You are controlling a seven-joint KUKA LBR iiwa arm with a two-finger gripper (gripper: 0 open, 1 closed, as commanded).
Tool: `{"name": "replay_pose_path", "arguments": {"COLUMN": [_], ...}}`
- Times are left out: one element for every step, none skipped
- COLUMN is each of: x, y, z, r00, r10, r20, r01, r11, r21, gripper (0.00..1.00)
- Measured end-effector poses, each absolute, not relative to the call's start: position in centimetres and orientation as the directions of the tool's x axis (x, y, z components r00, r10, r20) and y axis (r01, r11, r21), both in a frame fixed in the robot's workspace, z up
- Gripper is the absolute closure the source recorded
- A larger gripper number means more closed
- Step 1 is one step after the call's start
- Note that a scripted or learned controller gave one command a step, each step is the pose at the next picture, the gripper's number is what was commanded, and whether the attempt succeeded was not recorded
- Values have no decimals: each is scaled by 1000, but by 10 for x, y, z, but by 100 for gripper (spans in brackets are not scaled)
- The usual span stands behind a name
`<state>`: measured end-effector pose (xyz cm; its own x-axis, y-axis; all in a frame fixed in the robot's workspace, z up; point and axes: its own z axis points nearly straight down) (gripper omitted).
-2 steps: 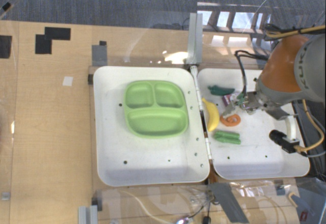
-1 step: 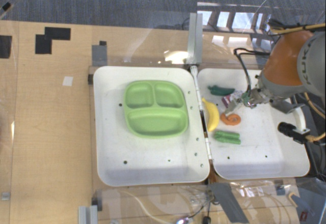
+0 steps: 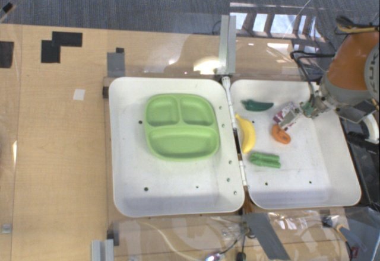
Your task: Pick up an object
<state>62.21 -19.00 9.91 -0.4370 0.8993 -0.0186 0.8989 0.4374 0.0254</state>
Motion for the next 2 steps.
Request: {"name": "replay_pose_path", "arguments": {"x": [612, 570], "y": [-148, -107], "z": [99, 96], "r00": [-36, -46], "r10": [999, 999], "r20": [-8, -5], "r01": [999, 999], "r11": [36, 46], "r21": [30, 27], "gripper": [0, 0]}}
